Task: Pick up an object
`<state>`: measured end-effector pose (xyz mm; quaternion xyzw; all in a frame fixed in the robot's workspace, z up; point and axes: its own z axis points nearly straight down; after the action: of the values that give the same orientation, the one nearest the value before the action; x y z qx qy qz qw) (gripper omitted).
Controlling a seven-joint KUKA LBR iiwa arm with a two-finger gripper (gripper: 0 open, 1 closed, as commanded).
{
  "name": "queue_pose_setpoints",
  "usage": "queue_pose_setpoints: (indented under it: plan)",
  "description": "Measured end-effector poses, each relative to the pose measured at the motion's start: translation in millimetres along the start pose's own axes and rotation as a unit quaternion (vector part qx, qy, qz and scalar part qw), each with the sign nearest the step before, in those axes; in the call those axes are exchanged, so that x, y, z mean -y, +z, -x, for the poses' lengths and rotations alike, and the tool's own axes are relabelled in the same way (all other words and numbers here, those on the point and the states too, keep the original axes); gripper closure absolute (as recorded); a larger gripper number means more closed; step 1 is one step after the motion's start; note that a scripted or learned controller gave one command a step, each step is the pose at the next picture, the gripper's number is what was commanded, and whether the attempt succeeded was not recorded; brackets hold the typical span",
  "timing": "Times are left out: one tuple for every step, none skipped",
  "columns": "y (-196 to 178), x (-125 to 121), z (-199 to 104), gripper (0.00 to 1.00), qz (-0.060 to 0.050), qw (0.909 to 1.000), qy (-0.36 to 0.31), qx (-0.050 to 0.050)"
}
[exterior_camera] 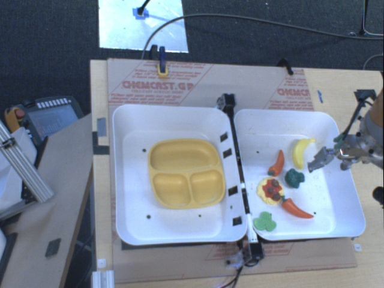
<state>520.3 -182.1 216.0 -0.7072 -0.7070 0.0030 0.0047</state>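
The right bin holds several toy foods. A yellow banana lies near its middle, a red-orange pepper to the banana's left, and a dark green broccoli just below it. Lower down are a yellow disc with red toppings, an orange carrot and a light green leafy piece. My gripper hangs over the bin's right side, just right of the banana and broccoli. It is open and holds nothing.
The left bin holds a yellow three-compartment tray. A black divider strip runs between the bins. Cardboard lies under both bins, and a controller pendant sits off the bench at the left.
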Motion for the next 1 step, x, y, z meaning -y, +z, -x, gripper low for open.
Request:
queue_pose_setpoints:
  plan:
    - [-6.5, -2.8, -0.5, 0.00, 0.006, 1.0000, -0.002, 0.002]
